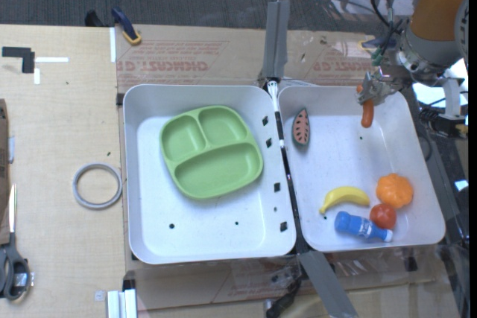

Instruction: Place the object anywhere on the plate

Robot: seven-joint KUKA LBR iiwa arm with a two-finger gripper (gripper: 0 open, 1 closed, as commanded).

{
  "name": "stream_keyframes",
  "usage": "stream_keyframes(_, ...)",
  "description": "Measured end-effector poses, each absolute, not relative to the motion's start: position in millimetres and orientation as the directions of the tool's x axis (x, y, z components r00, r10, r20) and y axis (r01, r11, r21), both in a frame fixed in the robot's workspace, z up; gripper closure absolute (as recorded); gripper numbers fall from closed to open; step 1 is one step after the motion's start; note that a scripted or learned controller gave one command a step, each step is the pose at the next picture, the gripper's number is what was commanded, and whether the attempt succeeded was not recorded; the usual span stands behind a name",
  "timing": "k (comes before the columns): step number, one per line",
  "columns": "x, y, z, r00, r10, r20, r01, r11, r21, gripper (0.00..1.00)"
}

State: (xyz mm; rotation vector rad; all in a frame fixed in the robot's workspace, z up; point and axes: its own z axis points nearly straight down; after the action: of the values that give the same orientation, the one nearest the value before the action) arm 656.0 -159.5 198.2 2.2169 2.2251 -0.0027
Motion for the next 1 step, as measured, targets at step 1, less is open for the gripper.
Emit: stream_keyframes(1, 659.0, -75.1, 191.1, -0.002, 1.0, -0.001, 1.0, 0.002, -0.001, 1.0)
